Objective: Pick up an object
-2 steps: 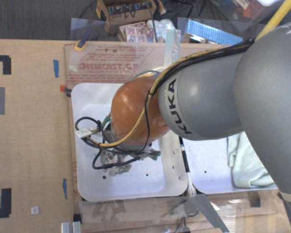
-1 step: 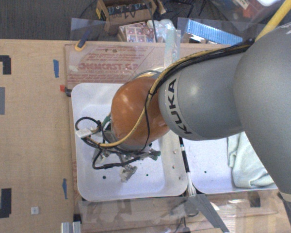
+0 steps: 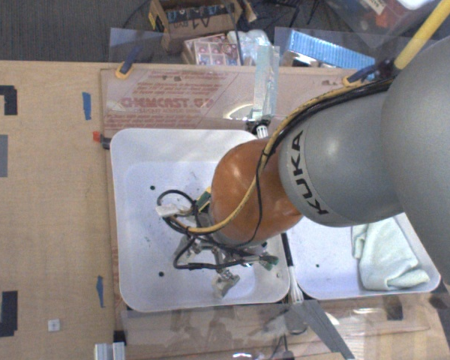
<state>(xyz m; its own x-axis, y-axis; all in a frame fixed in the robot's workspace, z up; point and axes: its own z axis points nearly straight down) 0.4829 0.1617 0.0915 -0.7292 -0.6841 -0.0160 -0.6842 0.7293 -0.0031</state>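
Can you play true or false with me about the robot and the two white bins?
1. The robot arm reaches down over the left bin. True.
2. A pale folded cloth lies in the right bin. True.
3. The arm's band is blue. False: it is orange.
4. The cloth lies in the left bin. False: it is in the right bin.
5. A yellow cable runs along the arm. True.
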